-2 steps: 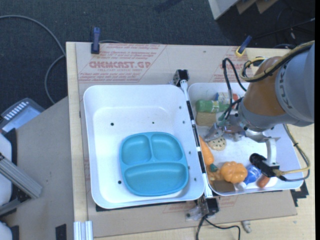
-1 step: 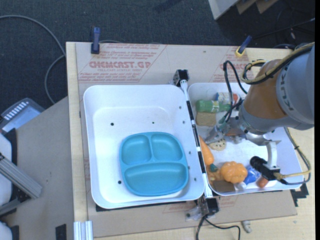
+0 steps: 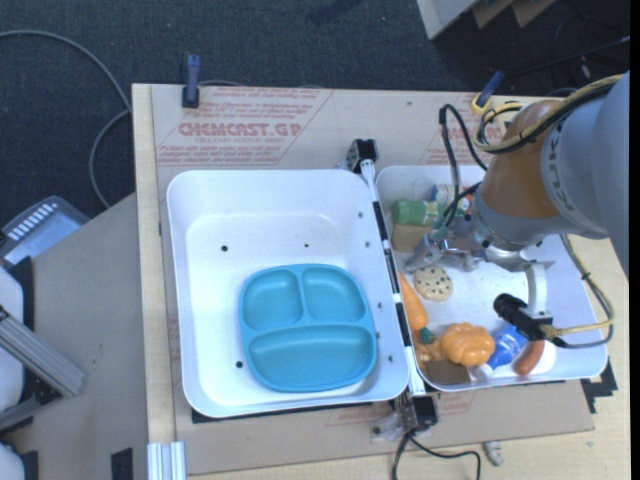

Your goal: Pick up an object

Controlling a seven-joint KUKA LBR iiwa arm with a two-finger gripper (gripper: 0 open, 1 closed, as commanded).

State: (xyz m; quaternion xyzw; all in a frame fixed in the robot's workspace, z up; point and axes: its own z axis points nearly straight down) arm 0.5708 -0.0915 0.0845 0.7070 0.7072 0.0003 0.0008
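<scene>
Camera view looks down on 2 white bins on the counter (image 3: 250,128). Left bin (image 3: 200,268) holds a blue divided plate (image 3: 307,326). Right bin (image 3: 575,363) holds a cookie (image 3: 433,285), a carrot (image 3: 413,306), an orange toy (image 3: 467,344) and a green item (image 3: 410,211). Over the cookie hangs the pincer (image 3: 440,253); I cannot tell how wide it is or if it grips anything.

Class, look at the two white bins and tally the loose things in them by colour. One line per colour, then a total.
Blue: 2, the divided plate and a small blue item
Orange: 2, the carrot and a rounded toy
Green: 1, the bottle
Tan: 1, the cookie
Red: 1, the sausage
Total: 7 that can be made out; the arm hides part of the right bin.
</scene>
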